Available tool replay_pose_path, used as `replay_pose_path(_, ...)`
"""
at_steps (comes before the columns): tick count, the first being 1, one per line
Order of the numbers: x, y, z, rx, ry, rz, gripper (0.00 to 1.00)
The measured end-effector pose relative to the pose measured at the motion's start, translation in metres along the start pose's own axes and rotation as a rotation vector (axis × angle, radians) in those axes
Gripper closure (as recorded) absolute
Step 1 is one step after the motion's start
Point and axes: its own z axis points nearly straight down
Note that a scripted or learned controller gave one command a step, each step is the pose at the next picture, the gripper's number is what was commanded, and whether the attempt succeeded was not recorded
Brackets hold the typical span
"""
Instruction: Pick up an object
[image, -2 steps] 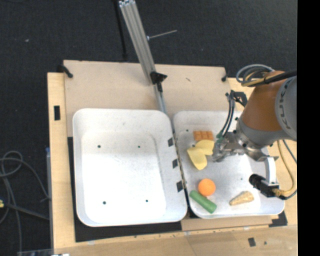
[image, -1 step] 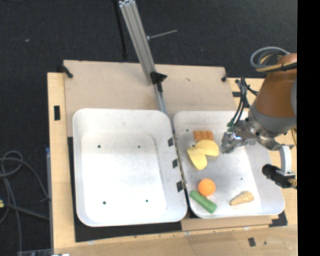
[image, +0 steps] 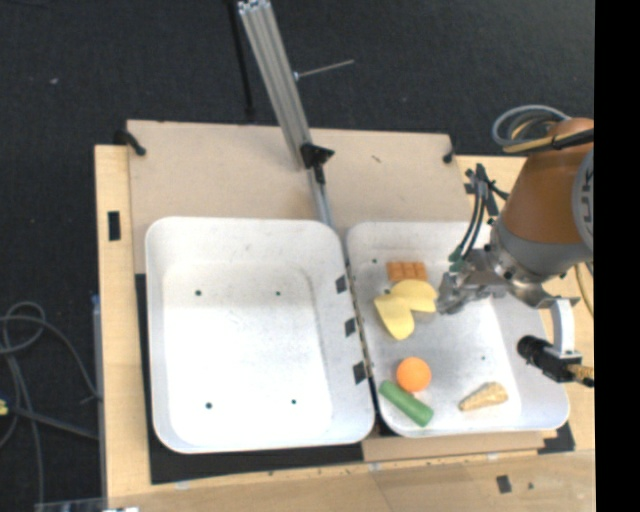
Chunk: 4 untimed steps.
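Observation:
In the right bin (image: 520, 410) lie several objects: an orange waffle-like square (image: 406, 271), two pale yellow pieces (image: 404, 306), an orange ball (image: 413, 375), a green cylinder (image: 406, 403) and a tan wedge (image: 483, 397). My gripper (image: 450, 297) hangs low over the right bin, just right of the yellow pieces. Nothing shows between its tips.
The left bin (image: 250, 335) lies beside the right one, with black clips along their shared edge. A metal pole (image: 285, 90) slants up from the back of the bench. Cables lie on the floor at the left.

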Motion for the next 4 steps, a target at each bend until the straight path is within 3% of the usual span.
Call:
replay_pose_path(1, 0.056, 0.013, -0.015, -0.004, 0.003, -0.013, 1.0)
replay_pose_path(3, 0.156, 0.049, -0.007, -0.003, 0.003, -0.012, 1.0)
replay_pose_path(4, 0.208, 0.059, -0.026, -0.004, 0.004, -0.013, 1.0)
